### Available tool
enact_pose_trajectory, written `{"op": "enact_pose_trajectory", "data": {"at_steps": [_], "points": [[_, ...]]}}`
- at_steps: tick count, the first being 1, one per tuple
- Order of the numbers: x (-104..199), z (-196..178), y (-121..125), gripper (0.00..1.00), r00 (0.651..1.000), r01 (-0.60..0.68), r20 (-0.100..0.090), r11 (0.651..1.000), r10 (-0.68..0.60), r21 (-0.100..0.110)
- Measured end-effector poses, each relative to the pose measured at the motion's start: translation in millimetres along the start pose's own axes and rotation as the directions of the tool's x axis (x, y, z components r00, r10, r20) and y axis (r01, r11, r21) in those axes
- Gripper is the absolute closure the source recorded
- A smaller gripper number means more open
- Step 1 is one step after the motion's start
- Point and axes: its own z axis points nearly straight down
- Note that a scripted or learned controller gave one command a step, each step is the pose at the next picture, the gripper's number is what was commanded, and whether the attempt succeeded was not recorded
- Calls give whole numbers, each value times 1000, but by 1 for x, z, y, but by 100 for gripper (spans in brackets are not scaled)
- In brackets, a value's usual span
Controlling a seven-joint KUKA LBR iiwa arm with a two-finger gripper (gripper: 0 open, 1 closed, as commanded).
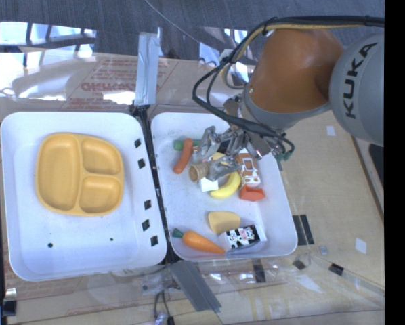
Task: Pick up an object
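1. Right, your fingers (219, 151) sit low in the right bin (284, 212), over the cluster of toy food; I cannot tell how wide they stand, metal and clutter blur together.
2. Just beneath them: a banana (227, 186) and a cork-like piece (197, 172), touching each other.
3. Left of the fingers, a small carrot (183, 156) lies tilted.
4. Right of them, an orange-and-white carton (250, 178).
5. Nearer the front wall: a yellow wedge (223, 220), a bigger carrot (199, 242) and a cow-print box (243, 237), close together.
6. Left bin (16, 208) carries a yellow divided plate (79, 173).
7. Both bins sit on your table (324, 202).
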Motion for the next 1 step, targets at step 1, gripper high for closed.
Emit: {"op": "enact_pose_trajectory", "data": {"at_steps": [1], "points": [[90, -22, -18, 100, 982, -190, -2, 982, 190, 2]]}}
